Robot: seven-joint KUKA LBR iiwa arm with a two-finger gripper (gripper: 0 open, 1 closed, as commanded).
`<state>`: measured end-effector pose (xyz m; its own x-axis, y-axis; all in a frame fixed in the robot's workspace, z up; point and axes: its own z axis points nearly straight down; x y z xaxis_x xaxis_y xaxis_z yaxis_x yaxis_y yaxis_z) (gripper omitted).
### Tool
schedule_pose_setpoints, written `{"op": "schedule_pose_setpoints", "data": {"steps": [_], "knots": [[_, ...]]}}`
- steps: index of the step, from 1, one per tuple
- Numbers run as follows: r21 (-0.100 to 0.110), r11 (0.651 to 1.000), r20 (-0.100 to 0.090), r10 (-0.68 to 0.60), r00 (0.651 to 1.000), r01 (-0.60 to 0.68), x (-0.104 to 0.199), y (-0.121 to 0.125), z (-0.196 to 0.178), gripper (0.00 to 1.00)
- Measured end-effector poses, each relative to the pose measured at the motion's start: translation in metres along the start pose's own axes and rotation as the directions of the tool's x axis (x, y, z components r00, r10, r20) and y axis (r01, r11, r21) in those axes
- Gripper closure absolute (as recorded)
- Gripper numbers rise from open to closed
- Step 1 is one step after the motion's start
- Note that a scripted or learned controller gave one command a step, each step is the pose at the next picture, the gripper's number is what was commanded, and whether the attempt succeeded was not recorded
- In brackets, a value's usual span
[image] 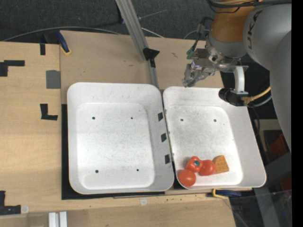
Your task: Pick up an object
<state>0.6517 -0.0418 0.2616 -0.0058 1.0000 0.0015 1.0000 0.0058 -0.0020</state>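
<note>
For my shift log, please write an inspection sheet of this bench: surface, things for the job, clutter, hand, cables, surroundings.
Surface: wooden bench with black tape marks at its left; left bin and right bin side by side on a dark mat.
Job's things: red toy and small tan block, close together in the right bin's near corner.
Clutter: nothing seen.
Hand: the hand hangs above the right bin's far left corner, away from the toys, holding nothing seen.
Cables: black cables loop around the orange wrist; a yellow one runs by the bin's right.
Surroundings: slanted metal pole; dark floor behind.
</note>
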Motion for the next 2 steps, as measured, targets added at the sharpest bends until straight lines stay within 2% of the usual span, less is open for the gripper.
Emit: {"op": "schedule_pose_setpoints", "data": {"steps": [2], "knots": [[0.002, 1.0, 0.0, -0.001, 1.0, 0.001, 0.104, -0.033, 0.025, 1.0]]}}
